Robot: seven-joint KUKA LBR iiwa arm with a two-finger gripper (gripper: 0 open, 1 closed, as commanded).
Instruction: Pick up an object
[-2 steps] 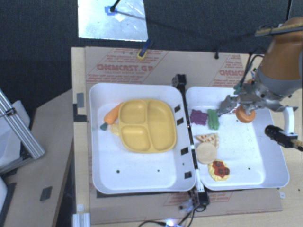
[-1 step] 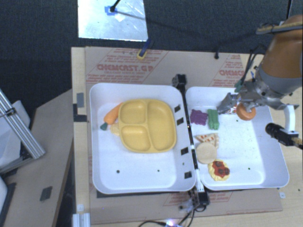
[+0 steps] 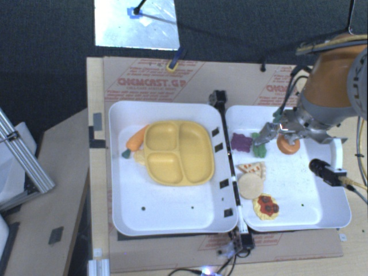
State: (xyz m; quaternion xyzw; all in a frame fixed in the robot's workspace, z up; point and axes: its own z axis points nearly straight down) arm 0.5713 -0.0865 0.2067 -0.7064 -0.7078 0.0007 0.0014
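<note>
While the arm reaches into the right bin (image 3: 330, 211), the jaws (image 3: 269, 134) hang low at its upper left; whether they are spread or pressed together, I cannot tell. Just left sits the purple toy (image 3: 242, 142), a green piece (image 3: 260, 150) right beneath the tips, the orange fruit (image 3: 288, 145) just right.

One camera is sitting high above the bench (image 3: 155, 76), looking down at a slant on both white bins (image 3: 123, 211).
</note>
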